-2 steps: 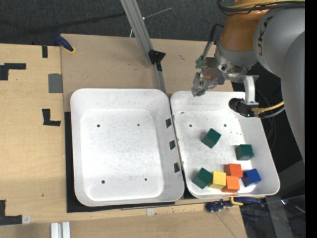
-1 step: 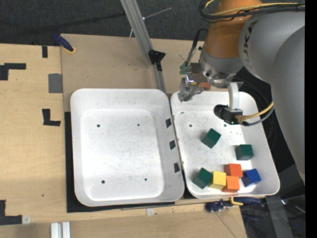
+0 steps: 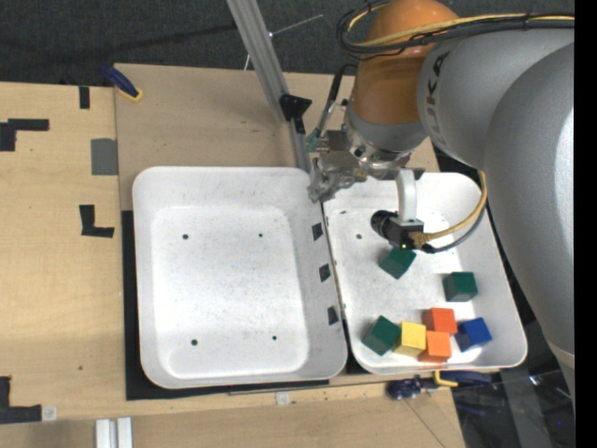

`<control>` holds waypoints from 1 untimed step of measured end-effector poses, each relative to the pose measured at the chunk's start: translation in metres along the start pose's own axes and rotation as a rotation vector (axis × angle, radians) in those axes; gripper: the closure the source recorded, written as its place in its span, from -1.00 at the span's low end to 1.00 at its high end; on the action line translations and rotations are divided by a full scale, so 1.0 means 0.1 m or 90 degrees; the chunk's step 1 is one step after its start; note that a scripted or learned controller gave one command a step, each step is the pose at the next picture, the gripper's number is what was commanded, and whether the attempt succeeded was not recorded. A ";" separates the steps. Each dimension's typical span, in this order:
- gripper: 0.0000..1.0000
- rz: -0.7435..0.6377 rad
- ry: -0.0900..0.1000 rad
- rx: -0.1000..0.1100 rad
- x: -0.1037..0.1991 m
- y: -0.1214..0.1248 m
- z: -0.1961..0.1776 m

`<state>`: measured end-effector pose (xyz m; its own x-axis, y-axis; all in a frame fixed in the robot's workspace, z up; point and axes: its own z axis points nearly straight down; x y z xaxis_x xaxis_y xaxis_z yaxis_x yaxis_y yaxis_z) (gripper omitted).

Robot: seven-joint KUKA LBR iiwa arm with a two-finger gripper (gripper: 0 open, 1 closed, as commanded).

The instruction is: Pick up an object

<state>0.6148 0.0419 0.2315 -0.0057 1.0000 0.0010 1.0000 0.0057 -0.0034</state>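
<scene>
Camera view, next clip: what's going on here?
The grey arm reaches in from the right, with its gripper at the far end of the seam between the two white bins. The blocks all lie in the right bin, apart from the gripper: a green block nearest it, a dark green block, and a cluster of coloured blocks along the near edge. Nothing looks picked up yet.

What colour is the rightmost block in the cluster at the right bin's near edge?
Blue. The block shows best in the camera view.
</scene>
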 end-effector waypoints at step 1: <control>1.00 -0.001 0.000 0.000 0.56 -0.07 0.11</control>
<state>0.6079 0.0978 0.2205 -0.0070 1.0000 0.0010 1.0000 0.0070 -0.0036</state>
